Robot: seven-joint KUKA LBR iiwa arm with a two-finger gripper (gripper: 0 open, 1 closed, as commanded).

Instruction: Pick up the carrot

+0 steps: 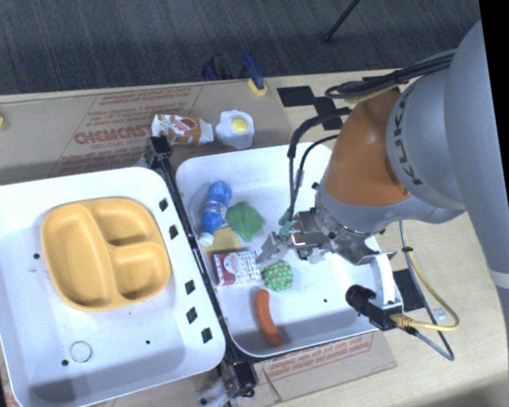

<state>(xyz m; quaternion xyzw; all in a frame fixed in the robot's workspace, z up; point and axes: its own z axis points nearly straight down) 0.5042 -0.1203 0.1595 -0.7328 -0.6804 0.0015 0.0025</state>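
Above the right bin [343,322], jaws [278,249] of unclear spread hang nearer the green ball [279,276] than the carrot [266,316], risking a wrong grasp.

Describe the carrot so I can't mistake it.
Look in the right bin, near its front wall. The carrot lies there, just below the green bumpy ball. It is the only long, thin orange thing in that bin.
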